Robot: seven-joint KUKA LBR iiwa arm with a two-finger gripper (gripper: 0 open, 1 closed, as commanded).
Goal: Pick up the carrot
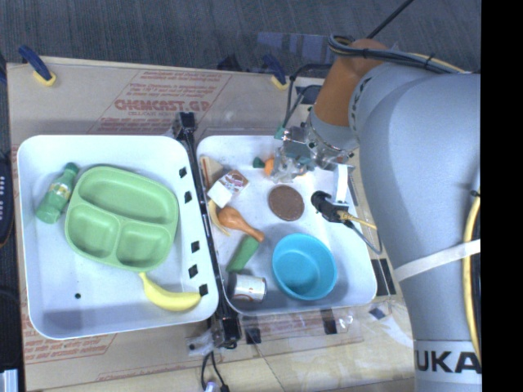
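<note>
While the grey arm (409,178) reaches in from the right, its gripper (288,163) hangs low over the back of the right bin (359,288), just beside a small orange carrot (268,167). Whether the fingers are spread or closed on anything, I cannot tell from here. A blue bowl (303,266) sits nearer, past a brown disc (286,202).

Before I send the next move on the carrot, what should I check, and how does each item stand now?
1. Carrot lying in the right bin, near its far wall: ok.
2. Tool centred over the carrot: not ok, it sits beside it.
3. Carrot in the tool's grasp: not ok.
4. Brown disc apart from the carrot: ok.
5. Room between tool and far wall: cannot tell.
</note>
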